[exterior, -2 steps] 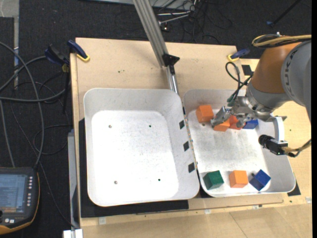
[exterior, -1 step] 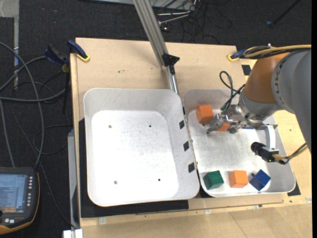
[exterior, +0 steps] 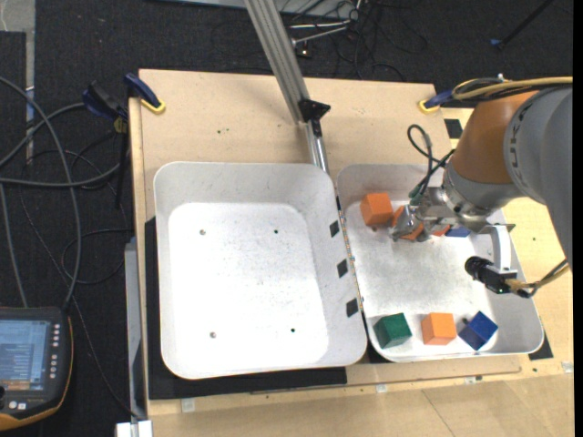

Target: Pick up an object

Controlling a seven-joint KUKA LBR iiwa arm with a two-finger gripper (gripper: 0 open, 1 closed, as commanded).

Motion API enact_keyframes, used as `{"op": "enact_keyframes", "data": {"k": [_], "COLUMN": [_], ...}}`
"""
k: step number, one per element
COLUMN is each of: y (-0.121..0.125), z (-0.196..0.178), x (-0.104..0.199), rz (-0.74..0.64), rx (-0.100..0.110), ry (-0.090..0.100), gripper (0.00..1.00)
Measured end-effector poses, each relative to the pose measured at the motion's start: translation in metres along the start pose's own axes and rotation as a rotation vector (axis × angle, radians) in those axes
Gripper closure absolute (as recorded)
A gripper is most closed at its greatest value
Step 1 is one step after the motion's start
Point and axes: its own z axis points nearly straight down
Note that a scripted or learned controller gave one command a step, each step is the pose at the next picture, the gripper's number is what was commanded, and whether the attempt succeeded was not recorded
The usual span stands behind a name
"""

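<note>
From my remote station, the gripper (exterior: 412, 226) hovers low in the right bin (exterior: 428, 276); I cannot tell its grasp. An orange cube (exterior: 376, 209) sits just beside it at ten o'clock.

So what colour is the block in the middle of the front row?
Orange, between the green block and blue block, in the camera view.

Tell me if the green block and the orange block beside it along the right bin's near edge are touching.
Apart. The camera view shows bare white bin floor between the green block and the orange block.
</note>
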Motion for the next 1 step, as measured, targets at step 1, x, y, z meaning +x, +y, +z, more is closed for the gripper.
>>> {"op": "enact_keyframes", "data": {"k": [1], "y": [-0.0002], "z": [-0.0633], "x": [0.0016], "rz": [-0.003], "rx": [-0.006], "ry": [-0.001], "gripper": [1.00]}}
